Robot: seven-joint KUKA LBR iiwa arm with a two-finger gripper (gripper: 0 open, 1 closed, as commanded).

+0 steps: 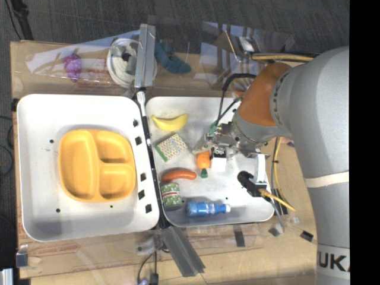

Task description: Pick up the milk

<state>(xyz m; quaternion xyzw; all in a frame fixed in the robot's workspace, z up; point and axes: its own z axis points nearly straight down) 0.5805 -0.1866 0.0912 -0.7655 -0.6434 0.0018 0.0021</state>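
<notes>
Yellow tray (98,164) left bin; banana (169,122), bottle (205,208) right.

two bins side by side: left bin (35,159) at frame left, right bin (196,218) at centre. in the left bin, a sectioned tray (98,164). in the right bin: banana (169,122) upper left, patterned packet (171,146) below it, sausage (179,174) lower, can (171,195) beneath, bottle (206,208) along the bottom edge, carrot (203,161) mid-bin. gripper (221,150) just right of the carrot.

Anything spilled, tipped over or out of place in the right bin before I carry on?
Nothing spilled or damaged. The blue bottle lies on its side along the right bin's near wall, beside the green can. Banana, sausage and carrot lie loose.
</notes>
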